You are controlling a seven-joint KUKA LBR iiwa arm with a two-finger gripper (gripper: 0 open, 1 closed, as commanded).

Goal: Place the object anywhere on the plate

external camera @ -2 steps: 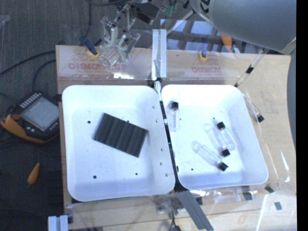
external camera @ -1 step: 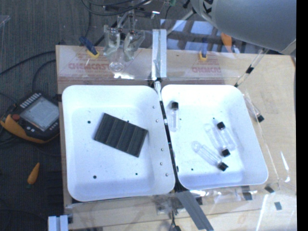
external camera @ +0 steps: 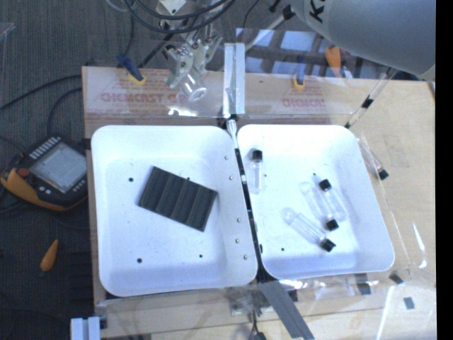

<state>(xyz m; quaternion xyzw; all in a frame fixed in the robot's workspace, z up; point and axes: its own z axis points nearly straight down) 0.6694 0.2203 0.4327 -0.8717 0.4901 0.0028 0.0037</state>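
Observation:
The plate [external camera: 177, 198] is a dark grey ribbed rectangle lying at a slant in the left bin [external camera: 113, 147]. My gripper [external camera: 190, 73] hangs high over the bench's back edge, beyond the left bin's far right corner and well away from the plate. A clear vial [external camera: 195, 89] shows between its fingertips, with a round glassy rim at the lower end. Three more clear vials with black caps lie in the right bin [external camera: 354, 154]: one [external camera: 255, 170] near the divider and two [external camera: 327, 198] [external camera: 308, 229] toward the front right.
A metal divider strip [external camera: 233, 83] runs back from between the bins. A pendant [external camera: 53, 172] lies on the floor at left. Cables hang above the gripper, and the arm's grey body [external camera: 375, 13] fills the upper right.

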